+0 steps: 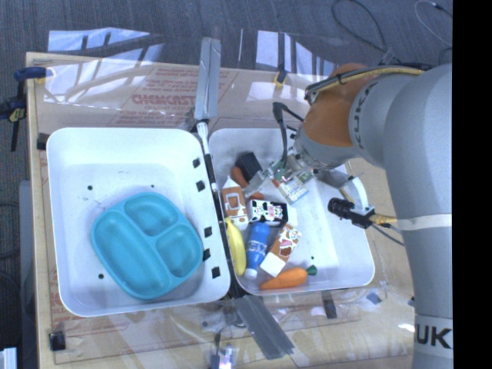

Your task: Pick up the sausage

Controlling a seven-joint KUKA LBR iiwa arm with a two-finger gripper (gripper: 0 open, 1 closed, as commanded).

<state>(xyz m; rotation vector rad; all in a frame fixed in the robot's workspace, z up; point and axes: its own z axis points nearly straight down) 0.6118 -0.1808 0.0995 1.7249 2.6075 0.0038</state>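
Camera view shows the gripper low over the right bin's far left corner, its grasp impossible to tell, just beside the reddish-brown sausage and a black block.

Grey arm reaches in from right, wrist bent down-left, tool low.

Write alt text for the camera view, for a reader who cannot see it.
A grey arm's two-finger gripper reaches into the right white bin beside a reddish-brown sausage, among a yellow banana, an orange carrot and a blue bottle. The left white bin holds a turquoise divided plate.
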